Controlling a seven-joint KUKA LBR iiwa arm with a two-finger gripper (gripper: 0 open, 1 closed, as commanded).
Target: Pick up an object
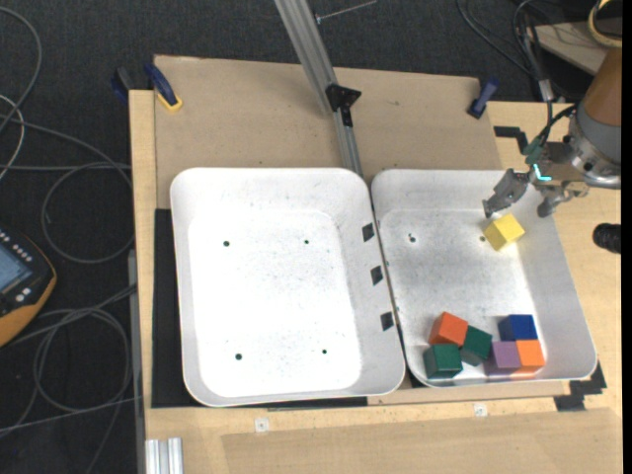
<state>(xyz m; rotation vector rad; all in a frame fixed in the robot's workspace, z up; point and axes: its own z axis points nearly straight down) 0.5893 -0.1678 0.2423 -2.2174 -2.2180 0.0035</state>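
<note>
The right-hand white bin [553, 265] holds every block. The gripper [525, 197], at the frame's right edge, hangs with fingers spread just above the yellow block [505, 231], likely lined up to grasp it. Other cubes [484, 346] cluster lower right.

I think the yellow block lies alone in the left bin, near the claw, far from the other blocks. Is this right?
Not quite: the camera view shows the yellow block in the right bin, not the left. It does lie alone near the claw, apart from the other blocks.
</note>
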